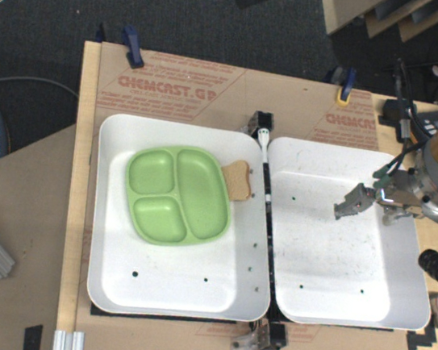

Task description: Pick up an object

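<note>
pincer (351,204): over right bin (331,301), upper right part, whether its tips are apart or together cannot be told, nothing seen between them | green divided plate (178,195): in left bin (106,276) | tan block (238,180): touching the plate's right rim, near the bins' divide

A green plate (178,197) with three sections lies flat in the left bin (106,276), toward the back of it. A small tan block (238,180), like a sponge or a piece of bread, lies just beside the plate's right edge, touching it.
</note>
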Available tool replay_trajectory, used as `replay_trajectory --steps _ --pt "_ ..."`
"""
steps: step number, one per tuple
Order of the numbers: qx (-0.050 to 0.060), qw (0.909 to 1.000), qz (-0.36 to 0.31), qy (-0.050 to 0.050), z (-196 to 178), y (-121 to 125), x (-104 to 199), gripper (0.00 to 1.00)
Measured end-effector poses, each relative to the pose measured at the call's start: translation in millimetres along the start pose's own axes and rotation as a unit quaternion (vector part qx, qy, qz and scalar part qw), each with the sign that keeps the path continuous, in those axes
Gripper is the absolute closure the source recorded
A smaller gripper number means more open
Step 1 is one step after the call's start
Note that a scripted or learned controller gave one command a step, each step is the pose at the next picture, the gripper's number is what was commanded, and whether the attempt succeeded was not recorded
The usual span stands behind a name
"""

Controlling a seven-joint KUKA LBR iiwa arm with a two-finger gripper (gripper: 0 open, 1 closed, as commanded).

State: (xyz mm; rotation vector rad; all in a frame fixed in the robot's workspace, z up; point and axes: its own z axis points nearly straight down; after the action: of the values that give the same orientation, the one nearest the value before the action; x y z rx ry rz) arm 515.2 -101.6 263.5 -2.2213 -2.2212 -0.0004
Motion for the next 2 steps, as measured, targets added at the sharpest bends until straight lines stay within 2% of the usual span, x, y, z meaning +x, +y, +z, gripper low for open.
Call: replay_trajectory --steps 1,2 --pt "-0.011 0.9999 -0.004 0.000 -161 12 49 0.00" --pt "-0.009 1.0000 0.000 -0.001 -280 -38 31 0.00"
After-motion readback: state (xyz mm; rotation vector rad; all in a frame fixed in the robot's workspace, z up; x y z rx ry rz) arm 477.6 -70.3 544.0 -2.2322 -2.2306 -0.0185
